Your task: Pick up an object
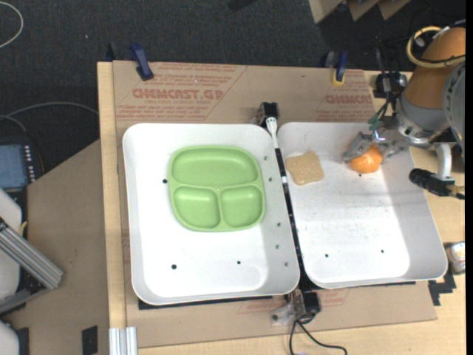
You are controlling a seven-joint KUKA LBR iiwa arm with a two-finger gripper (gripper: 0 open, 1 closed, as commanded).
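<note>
A small round orange object (365,163) is at the far right of the right bin (369,257), near its back wall. My gripper (367,152) comes down on it from the right, with a grey finger on either side, shut on the orange object. Whether the object rests on the bin floor or hangs just above it is unclear. A flat tan slice (304,168) lies on the floor of the same bin, to the left of the gripper, close to the wall between the two bins.
The left bin (148,220) holds a green plate with three compartments (216,187) in its middle. Both bins sit on a cardboard sheet (185,87). The arm's grey and orange wrist (436,72) rises at the right edge.
</note>
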